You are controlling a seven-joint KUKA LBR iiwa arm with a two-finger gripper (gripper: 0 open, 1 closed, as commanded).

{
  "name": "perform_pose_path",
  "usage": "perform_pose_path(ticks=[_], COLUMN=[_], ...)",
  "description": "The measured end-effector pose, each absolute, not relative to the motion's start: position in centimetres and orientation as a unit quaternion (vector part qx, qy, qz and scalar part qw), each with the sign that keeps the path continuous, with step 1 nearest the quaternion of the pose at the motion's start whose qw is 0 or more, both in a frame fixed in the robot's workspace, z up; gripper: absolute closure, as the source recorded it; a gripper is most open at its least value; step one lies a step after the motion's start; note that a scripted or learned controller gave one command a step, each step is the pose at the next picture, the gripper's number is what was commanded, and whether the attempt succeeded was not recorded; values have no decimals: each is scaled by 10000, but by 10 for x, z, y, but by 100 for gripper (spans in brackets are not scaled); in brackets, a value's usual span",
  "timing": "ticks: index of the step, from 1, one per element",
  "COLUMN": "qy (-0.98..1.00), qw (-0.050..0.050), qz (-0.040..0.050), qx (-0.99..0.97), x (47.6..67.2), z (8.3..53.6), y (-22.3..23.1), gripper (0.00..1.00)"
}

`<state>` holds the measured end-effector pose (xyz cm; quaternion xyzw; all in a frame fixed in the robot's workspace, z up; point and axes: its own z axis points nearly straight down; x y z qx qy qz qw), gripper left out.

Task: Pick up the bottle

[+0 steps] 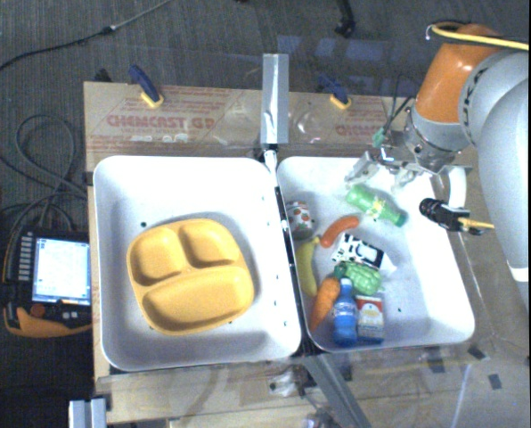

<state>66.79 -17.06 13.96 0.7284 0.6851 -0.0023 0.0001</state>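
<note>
A green bottle [375,203] lies on its side in the back part of the right bin [435,306]. A blue bottle [344,314] with a white label stands near that bin's front wall. My gripper [384,169] hangs just above and behind the green bottle. Its fingers [362,168] are spread open with nothing between them. The orange band and grey arm reach in from the upper right.
The right bin also holds a small patterned ball [299,212], a red sausage [339,228], a yellow banana [307,267], a carrot [325,300], a black-and-white card [361,253], a green item [366,280] and a red-white carton [370,319]. A yellow divided plate [191,271] fills the left bin [114,203].
</note>
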Motion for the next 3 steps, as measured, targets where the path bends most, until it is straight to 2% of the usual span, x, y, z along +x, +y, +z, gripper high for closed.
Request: perform_pose_path(ticks=[1, 2, 3], qy=[7209, 7213, 7245], qw=[37, 54, 6], qz=[9, 12, -4], qx=[6930, 6926, 6892], x=[661, 662, 669], z=[89, 100, 243], y=[-175, -175, -137], gripper=[0, 100, 100])
